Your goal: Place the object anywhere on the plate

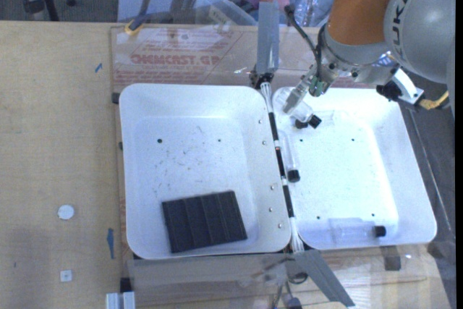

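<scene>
End effector (pixel 298 99) low over right bin (pixel 405 177), near far left corner; whether open or closed, cannot tell. Small black-tipped object (pixel 307 120) just beside it on bin floor. Dark ridged plate (pixel 203 220) flat in left bin (pixel 145 155), near front edge.

This looks like a robot lab: a big grey and orange robot arm (pixel 376 3) reaches over two shallow white plastic bins (pixel 137 155) on a wooden bench (pixel 51 119).

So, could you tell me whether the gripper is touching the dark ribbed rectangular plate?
Apart. The camera view shows the gripper over the right bin's top-left corner, the plate in the left bin.
</scene>
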